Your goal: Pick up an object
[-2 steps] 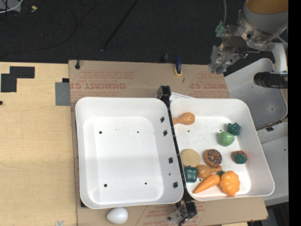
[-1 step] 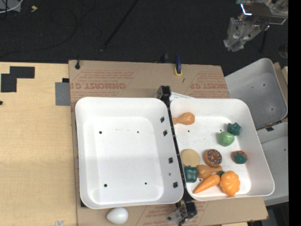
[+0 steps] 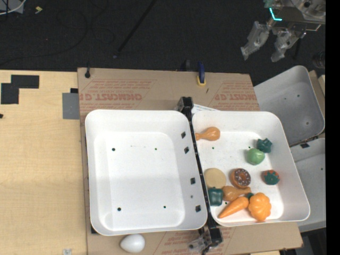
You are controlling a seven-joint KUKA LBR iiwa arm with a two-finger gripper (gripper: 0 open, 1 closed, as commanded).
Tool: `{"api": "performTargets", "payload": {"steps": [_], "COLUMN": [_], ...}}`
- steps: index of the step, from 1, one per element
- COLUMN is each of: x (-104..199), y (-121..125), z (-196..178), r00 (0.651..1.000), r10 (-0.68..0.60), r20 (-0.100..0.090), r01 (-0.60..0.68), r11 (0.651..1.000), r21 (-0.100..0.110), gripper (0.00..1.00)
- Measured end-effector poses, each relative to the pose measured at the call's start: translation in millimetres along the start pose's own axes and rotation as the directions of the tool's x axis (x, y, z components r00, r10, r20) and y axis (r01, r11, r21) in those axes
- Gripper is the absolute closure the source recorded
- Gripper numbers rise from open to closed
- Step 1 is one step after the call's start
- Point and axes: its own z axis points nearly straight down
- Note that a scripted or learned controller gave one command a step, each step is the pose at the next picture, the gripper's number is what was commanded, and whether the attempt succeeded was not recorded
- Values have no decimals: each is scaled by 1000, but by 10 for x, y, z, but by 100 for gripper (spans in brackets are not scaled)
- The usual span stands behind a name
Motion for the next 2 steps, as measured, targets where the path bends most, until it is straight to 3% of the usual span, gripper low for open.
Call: {"api": "performTargets", "payload": {"steps": [1, 2], "x": [692, 672], "y": [0, 5], "z": [784, 633], "r00": [1000, 1000], "r10": [-2, -4], "r20": [-2, 1], "r01": [2, 4], "r11": [1000, 1000], "r21": [8, 2], "gripper": [0, 100]}}
